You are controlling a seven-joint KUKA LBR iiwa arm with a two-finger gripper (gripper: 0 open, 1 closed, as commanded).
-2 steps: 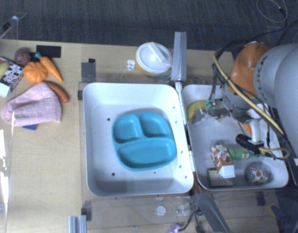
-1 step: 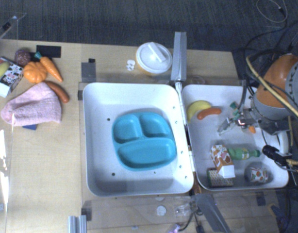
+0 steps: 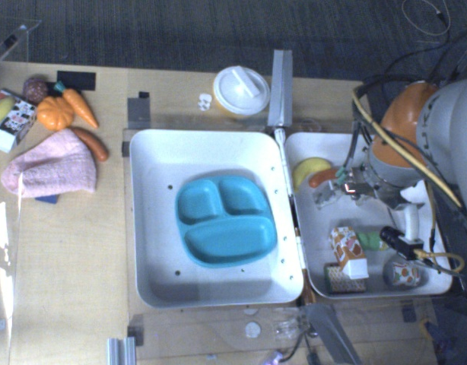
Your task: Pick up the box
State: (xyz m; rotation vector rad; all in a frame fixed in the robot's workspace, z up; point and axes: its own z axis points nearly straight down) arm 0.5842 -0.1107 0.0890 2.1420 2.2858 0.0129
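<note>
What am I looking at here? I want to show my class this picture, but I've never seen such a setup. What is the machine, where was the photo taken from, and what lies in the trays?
The photo comes from a single camera fixed above a bench, looking down at a slant. The machine is a robot arm, grey with an orange band, reaching in from the right. Its gripper hangs over the right white bin; nothing visibly sits between its fingers. That bin holds a small patterned box, which is the thing to be picked up, plus a yellow fruit and a small can. The left white bin holds a blue divided plate. On the bench lie toy vegetables, a pink cloth and a white lid.
</note>
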